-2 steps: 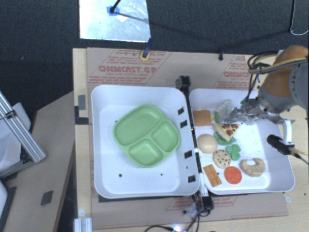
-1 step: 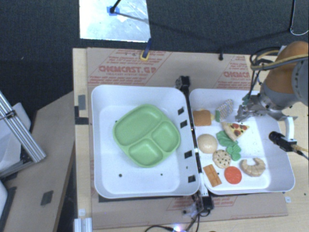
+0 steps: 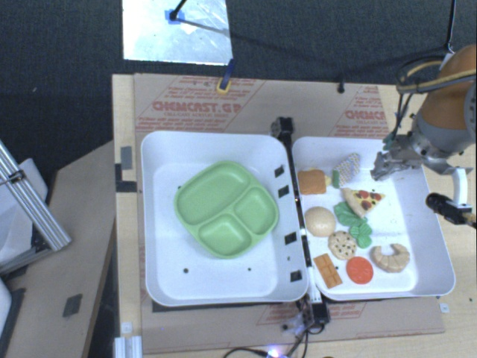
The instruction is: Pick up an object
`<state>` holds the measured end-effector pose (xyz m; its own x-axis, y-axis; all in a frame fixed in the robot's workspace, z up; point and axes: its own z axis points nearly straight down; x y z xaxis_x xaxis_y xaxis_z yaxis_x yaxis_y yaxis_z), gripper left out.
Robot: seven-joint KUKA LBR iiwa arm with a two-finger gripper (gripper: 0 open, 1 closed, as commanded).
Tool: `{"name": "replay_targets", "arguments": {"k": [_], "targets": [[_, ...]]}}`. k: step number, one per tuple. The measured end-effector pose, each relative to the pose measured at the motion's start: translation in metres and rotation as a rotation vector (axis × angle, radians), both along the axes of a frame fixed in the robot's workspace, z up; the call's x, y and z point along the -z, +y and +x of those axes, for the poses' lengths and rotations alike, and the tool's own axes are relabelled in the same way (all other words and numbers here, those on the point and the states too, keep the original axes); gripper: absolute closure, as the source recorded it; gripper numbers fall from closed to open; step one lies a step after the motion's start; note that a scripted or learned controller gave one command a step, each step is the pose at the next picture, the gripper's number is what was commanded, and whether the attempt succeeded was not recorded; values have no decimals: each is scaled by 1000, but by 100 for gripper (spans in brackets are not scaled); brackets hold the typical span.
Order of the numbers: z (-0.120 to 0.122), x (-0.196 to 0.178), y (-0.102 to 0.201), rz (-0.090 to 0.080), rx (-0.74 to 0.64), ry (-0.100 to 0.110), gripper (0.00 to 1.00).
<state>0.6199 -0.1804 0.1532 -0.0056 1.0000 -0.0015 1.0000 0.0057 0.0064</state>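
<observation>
My fingers (image 3: 381, 168) hang over the upper right part of the right bin (image 3: 428, 233), low above its white floor, and from this slanted look down I cannot tell whether they are spread or closed — nothing shows between them. Just beside them, toward the middle of the surface, stands a grey-white ribbed piece (image 3: 347, 166) with a bit of green at its edge. A little below my fingers lies the pizza slice (image 3: 361, 198), and under that a green leafy piece (image 3: 352, 222). Farther off toward the divider sit a bread-like orange block (image 3: 313, 180) and a pale round bun (image 3: 320, 220). Well below my fingers, near the bin's front wall, are a cookie (image 3: 342, 245), a red tomato slice (image 3: 360, 270), a croissant (image 3: 391, 257) and an orange cracker (image 3: 327, 269). Far across from my fingers, the left bin (image 3: 160, 271) carries a green divided plate (image 3: 226, 209) — three compartments, lying tilted in the bin.
</observation>
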Motion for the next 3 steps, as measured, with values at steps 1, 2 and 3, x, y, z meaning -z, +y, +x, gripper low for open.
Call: {"name": "replay_targets", "arguments": {"k": [1,2,3], "targets": [[-4,-62,-6,-1,3,-2,100],[-3,-72,-6,0,0,2,100],[3,-70,54,3,-5,4,100]]}}
